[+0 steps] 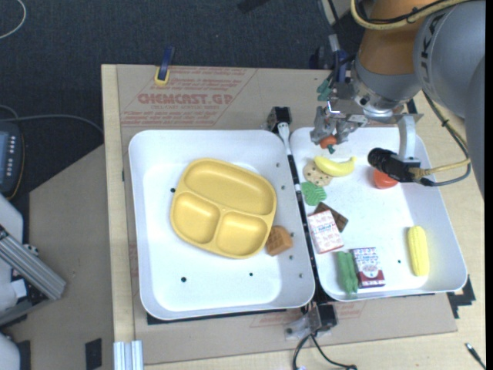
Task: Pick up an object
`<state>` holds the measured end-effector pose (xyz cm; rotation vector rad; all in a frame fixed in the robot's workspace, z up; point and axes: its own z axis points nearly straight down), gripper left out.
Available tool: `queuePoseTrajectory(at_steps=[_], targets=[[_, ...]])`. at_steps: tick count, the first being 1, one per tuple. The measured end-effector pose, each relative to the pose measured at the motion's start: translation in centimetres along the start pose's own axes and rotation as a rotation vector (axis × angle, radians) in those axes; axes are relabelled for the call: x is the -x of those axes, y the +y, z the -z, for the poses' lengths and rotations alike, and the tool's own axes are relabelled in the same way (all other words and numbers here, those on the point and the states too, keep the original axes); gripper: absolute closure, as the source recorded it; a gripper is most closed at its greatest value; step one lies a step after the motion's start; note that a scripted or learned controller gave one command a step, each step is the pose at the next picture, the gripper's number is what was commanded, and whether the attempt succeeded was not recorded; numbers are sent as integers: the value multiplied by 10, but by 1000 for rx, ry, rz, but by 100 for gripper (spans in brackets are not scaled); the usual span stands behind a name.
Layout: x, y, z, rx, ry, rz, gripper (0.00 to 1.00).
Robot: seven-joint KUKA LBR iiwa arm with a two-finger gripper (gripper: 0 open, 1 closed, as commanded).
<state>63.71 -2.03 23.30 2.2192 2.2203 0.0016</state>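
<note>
My gripper [331,133] hangs over the far left corner of the right bin [447,230], just above a yellow banana [336,165]. A small red-orange bit [330,141] shows at the gripper's tip, and I cannot tell whether it is held or part of the tool. Beside the banana lie a round cookie [315,176] and a green piece [313,194]. Further forward are a brown square [334,216], a red-and-white packet [325,233], a green stick [346,273], a red-and-white box [368,267] and a yellow corn cob [417,250].
The left bin [146,176] holds a yellow divided plate [223,206] and a brown lump [279,240] at the plate's near right corner. A red-orange object [383,179] sits partly hidden at the back of the right bin. The arm comes in from the upper right.
</note>
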Motion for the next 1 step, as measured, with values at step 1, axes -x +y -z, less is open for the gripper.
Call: queuePoseTrajectory(at_steps=[1], targets=[[2,-11,-17,-6,1,-1,100]])
